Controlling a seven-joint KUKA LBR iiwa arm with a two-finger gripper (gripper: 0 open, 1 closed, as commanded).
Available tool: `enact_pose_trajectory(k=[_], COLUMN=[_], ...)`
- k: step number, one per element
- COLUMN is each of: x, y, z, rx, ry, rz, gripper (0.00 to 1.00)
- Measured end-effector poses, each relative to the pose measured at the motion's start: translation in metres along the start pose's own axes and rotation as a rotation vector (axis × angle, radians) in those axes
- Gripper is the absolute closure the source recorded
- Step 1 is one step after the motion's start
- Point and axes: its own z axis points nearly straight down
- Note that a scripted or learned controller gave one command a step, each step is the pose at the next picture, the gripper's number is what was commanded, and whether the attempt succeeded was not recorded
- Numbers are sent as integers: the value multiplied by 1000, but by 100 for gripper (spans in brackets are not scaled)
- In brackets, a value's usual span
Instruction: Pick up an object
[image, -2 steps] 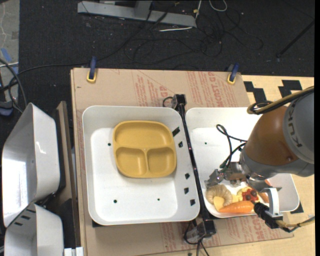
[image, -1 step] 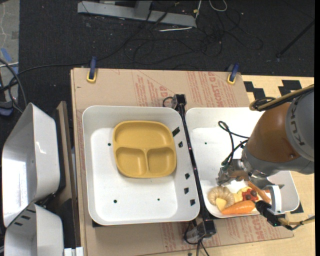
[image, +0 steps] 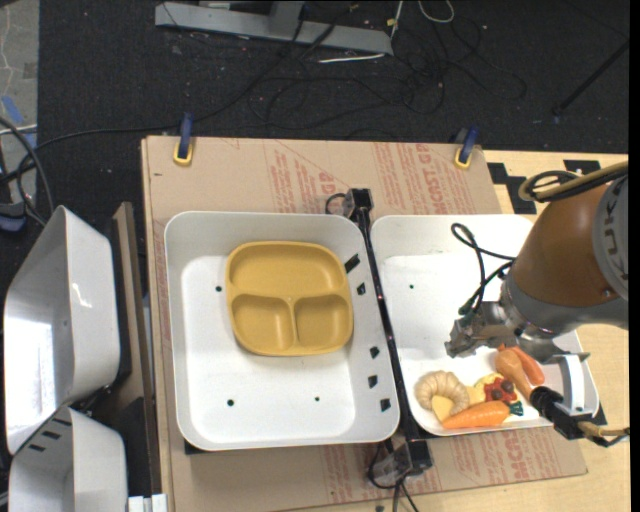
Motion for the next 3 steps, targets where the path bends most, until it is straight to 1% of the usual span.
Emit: enact_pose_trajectory(k=[1,2,3], x=[0,45,103], y=[2,17,26], z=[-53,-66,-71], rx=[-2,2,2], ry=[0,2,2], rz=[-2,-6,-8], gripper=[100,100,100])
